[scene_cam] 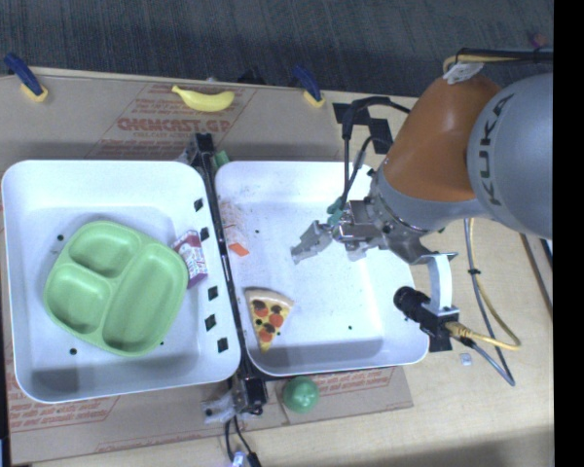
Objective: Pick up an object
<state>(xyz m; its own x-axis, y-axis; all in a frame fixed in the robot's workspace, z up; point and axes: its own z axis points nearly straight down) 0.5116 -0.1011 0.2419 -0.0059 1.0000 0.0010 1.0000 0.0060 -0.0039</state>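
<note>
A toy pizza slice [267,315] lies in the right bin [370,348] near its front left corner. A small orange piece [237,249] rests by that bin's left wall. My gripper [311,242] hangs over the middle of the right bin, its grey fingers pointing left, above and to the right of the pizza slice. Nothing shows between them. The grey arm with its orange band [438,154] covers the bin's right side.
In the left bin [29,202] sits a green divided tray [115,285], with a small wrapped packet [191,254] against the bin's right wall. A yellow banana [203,96] lies on the cardboard behind the bins. In front of them sits a green ball [299,394].
</note>
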